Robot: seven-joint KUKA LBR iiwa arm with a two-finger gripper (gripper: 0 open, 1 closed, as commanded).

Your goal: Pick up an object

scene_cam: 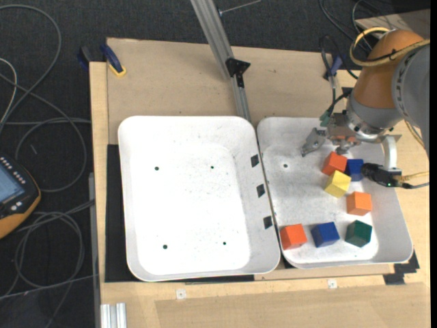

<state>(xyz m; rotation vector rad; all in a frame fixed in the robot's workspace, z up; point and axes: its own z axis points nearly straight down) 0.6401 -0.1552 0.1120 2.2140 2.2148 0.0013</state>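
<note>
We see the arm [386, 74], grey w/ orange band, coming in from upper right of frame, reaching down over the upper part of the right bin [293, 183]. Gripper [326, 137] sits near the bin's upper middle, w/ a grey finger [313, 142] angled toward lower left; can't tell if the jaws are apart or together from this slant, and we see nothing between them. Just right of and below the gripper is a cluster of blocks: orange block [334, 162] closest to it, blue block [355, 167] touching its right side, yellow block [337, 183] just below, tilted. A second orange block [359, 202] lies a bit lower right, apart from the yellow one. Along the bin's lower edge, a row of 3: orange-red block [293, 235] at left, blue cube [325, 234] in middle, dark green block [358, 233] at right, near each other but not touching as far as we can tell. Left bin [136, 203] takes up frame centre-left, white w/ small dark dots on its floor. Both bins rest on the wooden bench [171, 67]. A metal pole [217, 39] slants from top centre down to the gap btw bins. Cables [34, 149] and a handheld device [13, 193] lie on dark floor at far left.
</note>
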